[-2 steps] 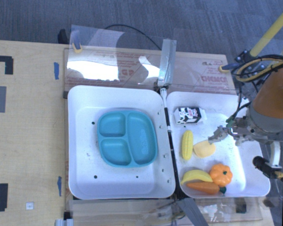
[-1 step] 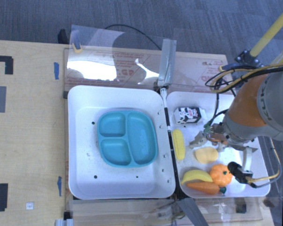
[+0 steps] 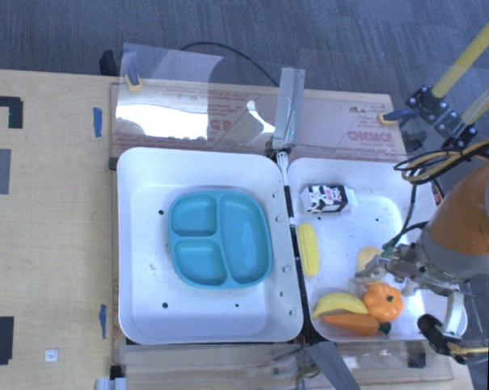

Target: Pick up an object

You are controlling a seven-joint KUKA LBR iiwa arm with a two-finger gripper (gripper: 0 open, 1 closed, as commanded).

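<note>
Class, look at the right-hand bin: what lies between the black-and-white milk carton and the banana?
In the camera view, the corn cob lies between the milk carton above and the banana below, along the right bin's left side, apart from both.

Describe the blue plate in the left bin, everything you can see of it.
The blue plate is a light turquoise tray with rounded corners, plastic by its look. Raised ridges split it into three compartments: two smaller ones on its left side, one long one on its right. All three hold nothing. It lies flat and right side up, turned slightly askew, near the middle of the left bin. It touches only that bin's floor.
</note>
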